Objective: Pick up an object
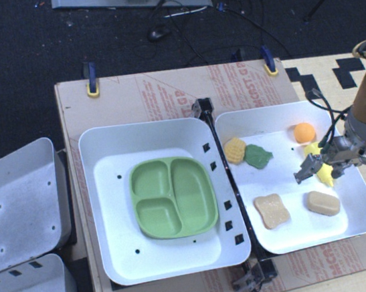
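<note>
Gripper [314,172] low inside the right bin [298,244], at its right side, directly over a yellow object [321,173] that shows in patches around the dark fingers. Whether the jaws are spread or closed, and whether the yellow object lies between them, cannot be told from this slanted view; no object is seen lifted clear of the bin floor. Other candidates rest apart in the same bin: an orange ball [304,132] at the far right, a yellow corn-like piece [235,150] touching a green leafy piece [258,156] at the far left, a bread slice [272,210] near the middle front, and a tan block [323,203] just near of the gripper. The left bin [119,265] holds a green divided tray [174,197]. Judged progress: approach made, grasp unconfirmed, lift remaining.
</note>
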